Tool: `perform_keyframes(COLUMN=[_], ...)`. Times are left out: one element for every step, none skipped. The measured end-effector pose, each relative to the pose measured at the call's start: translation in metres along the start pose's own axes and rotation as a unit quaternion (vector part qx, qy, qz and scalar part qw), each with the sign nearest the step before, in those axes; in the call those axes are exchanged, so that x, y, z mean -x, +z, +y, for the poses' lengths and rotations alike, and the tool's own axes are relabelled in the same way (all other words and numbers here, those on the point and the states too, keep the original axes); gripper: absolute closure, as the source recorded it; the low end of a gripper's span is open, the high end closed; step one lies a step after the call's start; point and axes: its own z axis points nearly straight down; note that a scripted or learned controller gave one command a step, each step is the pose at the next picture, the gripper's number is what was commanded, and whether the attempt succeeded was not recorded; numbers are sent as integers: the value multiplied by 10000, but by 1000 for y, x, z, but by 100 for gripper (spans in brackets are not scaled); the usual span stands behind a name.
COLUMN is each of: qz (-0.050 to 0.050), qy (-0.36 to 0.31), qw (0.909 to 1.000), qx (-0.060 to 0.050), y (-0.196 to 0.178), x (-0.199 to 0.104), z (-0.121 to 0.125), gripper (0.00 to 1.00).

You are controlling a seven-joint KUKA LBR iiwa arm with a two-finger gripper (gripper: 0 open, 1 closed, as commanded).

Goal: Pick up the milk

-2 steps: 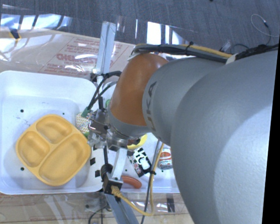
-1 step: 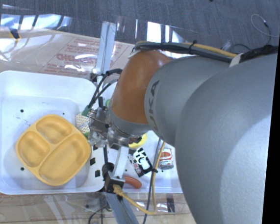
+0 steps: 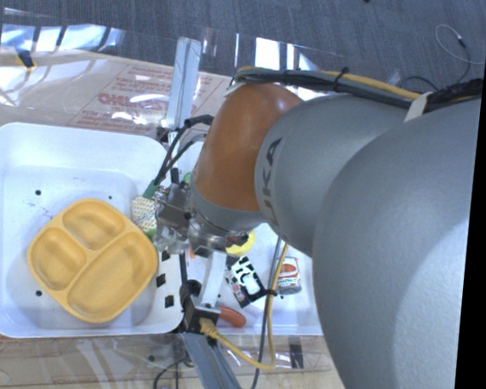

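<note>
We see the pincer (image 3: 186, 265) low between the two white bins, a dark mechanism with black blocks and cables hanging under the wrist, but we cannot tell whether it is released or clenched, nor whether it touches anything, because the arm covers most of it. It sits over the dividing wall where the left bin (image 3: 2, 209) meets the right bin (image 3: 299, 321).

Above it, the arm (image 3: 375, 245) sweeps in from the right as a broad smooth grey mass, and its glossy orange band (image 3: 234, 150) bulges just above the wrist. A yellow cable (image 3: 322, 79) runs along the top of the arm, and another loops down beside the pincer toward the wooden counter (image 3: 107, 360).

We cannot pick out the milk with certainty; the small items lie in the right bin, mostly under the arm. There we make out a black-and-white package (image 3: 246, 281), a small can with a red-and-white label (image 3: 290, 275), a slim orange piece (image 3: 231, 317) near the front wall, and a bit of yellow (image 3: 243, 242) close to the wrist. A checkered green-and-white packet (image 3: 145, 212) shows at the pincer's left.

In the left bin rests a yellow plastic plate (image 3: 91, 259) with three compartments, rounded and matte.
</note>
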Motion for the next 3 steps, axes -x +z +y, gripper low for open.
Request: perform_keyframes(qz=[-8, -18, 17], qy=[-50, -103, 564], qw=[10000, 9999, 9984], qx=[-15, -32, 28], y=[-9, -18, 52], x=[-1, -2, 17], z=[0, -1, 27], gripper=[100, 100, 100])
